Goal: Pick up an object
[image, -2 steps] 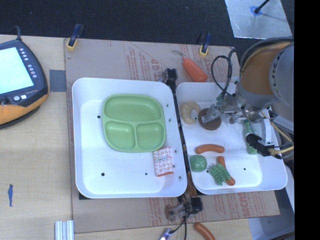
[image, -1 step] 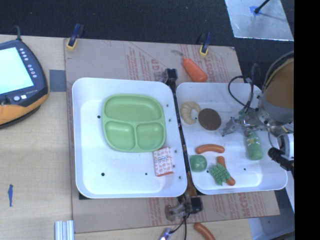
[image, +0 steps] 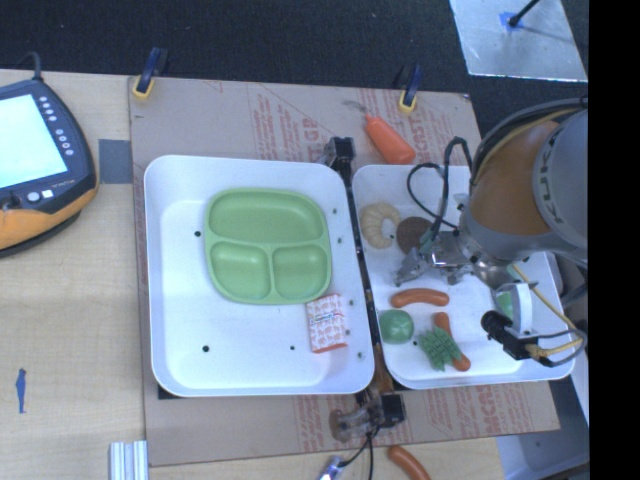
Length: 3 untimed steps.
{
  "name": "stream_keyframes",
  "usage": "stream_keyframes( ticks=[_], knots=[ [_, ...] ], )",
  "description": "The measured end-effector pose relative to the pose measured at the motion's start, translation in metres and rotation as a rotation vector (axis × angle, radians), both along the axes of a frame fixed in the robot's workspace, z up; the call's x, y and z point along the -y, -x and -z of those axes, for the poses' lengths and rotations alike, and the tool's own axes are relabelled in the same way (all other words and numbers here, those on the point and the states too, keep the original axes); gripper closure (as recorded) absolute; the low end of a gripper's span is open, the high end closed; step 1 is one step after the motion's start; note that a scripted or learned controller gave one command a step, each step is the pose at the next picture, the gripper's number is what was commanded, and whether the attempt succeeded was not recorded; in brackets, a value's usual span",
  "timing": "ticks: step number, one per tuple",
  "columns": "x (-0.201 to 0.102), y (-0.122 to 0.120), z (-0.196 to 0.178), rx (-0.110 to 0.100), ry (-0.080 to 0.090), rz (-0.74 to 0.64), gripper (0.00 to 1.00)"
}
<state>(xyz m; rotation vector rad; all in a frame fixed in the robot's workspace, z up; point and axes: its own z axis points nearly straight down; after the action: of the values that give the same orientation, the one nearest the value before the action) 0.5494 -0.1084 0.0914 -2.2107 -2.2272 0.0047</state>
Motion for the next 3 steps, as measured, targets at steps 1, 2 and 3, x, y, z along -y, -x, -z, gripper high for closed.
stream_keyframes(
  ticks=[1,2,3],
  knots=[
    [0.013,-0.086,-0.002,0.002,0.000,0.004,0.00],
    [0.014,-0.088,-0.014,0.004,0.001,0.000,1.00],
    [0.062,-0.004,0.000,0.000,0.002,0.004,1.00]
  ],
)
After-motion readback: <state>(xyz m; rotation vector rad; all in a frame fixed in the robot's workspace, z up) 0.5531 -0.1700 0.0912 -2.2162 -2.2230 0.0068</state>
